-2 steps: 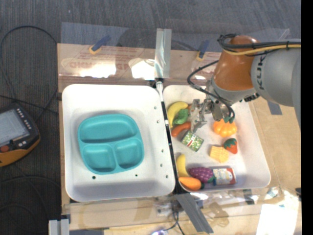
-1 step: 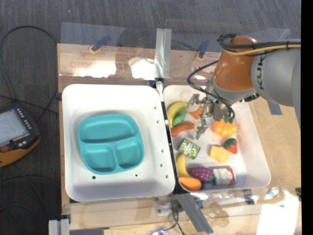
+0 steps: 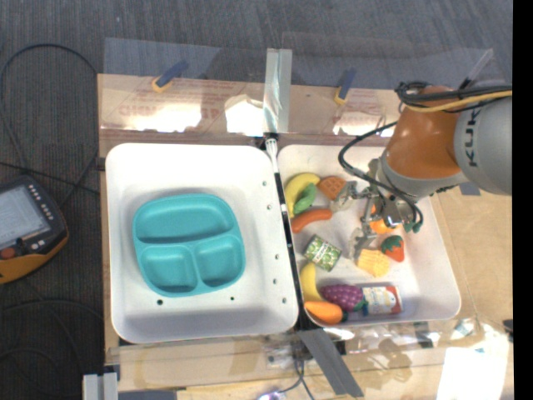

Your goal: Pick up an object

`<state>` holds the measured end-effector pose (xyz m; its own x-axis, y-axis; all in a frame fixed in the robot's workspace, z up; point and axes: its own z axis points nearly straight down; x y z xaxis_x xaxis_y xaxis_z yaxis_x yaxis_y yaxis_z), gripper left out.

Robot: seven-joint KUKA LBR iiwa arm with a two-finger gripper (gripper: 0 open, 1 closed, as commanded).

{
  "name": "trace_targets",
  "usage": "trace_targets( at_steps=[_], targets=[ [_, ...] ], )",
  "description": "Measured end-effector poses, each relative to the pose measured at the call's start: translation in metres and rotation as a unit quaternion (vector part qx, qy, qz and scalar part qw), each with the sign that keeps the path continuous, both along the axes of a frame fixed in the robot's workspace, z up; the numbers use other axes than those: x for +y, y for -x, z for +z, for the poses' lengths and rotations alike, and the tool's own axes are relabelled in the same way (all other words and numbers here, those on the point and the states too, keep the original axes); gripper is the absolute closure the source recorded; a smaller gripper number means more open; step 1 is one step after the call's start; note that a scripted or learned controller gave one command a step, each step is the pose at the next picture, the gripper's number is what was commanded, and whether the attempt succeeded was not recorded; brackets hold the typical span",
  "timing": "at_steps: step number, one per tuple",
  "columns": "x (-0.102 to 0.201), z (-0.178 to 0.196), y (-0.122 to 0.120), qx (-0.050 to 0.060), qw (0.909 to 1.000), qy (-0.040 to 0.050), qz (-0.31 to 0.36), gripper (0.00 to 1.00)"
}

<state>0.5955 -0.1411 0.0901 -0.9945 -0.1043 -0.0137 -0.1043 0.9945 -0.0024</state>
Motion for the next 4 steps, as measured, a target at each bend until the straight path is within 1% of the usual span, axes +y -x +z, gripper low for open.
trace_targets(
  at_steps=[1,2,3,4],
  targets=[
    [0.025,0.002,0.095,-0.006,0.9922,0.0037,0.124,0.0],
    [0.033,0.0,-0.061,-0.001,0.9972,0.0046,0.074,0.0],
    [0.016,0.0,0.0,0.001,0.9981,0.0001,0.061,0.0],
    [-0.007,0.0,0.061,-0.001,1.0,-0.0001,0.008,0.0]
  ],
)
